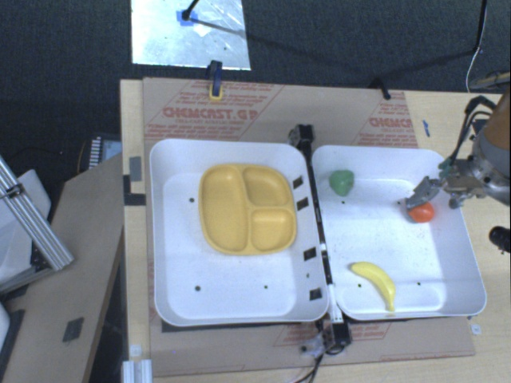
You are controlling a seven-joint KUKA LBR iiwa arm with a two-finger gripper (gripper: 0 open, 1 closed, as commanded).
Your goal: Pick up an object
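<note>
A smooth, curved yellow banana (375,282) lies near the front of the right bin (455,294), its long axis running up-left to down-right. The gripper (421,198) sits over a small, round orange-red object (421,212), perhaps a tomato; its grip state is unclear. A yellow three-compartment plate (246,208) fills the left bin (172,214).

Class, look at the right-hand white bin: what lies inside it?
Inside the right bin: a green object, a banana, and an orange-red object partly covered by the gripper; its hidden part cannot be judged.
</note>
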